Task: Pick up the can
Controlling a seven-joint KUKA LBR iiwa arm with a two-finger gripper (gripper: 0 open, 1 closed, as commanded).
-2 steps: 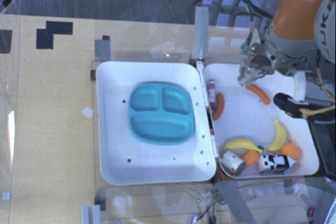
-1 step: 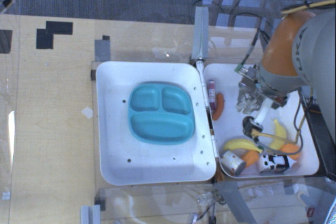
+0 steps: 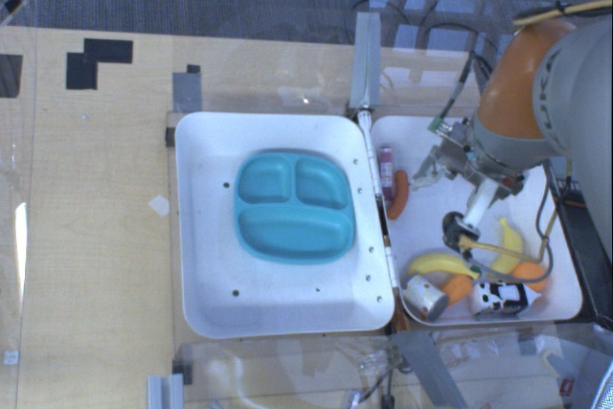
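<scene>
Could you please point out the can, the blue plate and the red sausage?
can (image 3: 425, 297), camera view, on its silver body.
blue plate (image 3: 292, 237), camera view, in its large compartment.
red sausage (image 3: 397, 192), camera view, at its middle.

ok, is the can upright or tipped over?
Tipped: the can lies on its side, round end showing, in the right bin by the banana.

- Plate: turquoise blue.
- Left bin and right bin: white.
- Banana: yellow.
- Can: silvery grey.
- Sausage: reddish brown.
- Toy, lower right: black-and-white patches.
- Worktop: pale wood, black tape upper left.
</scene>
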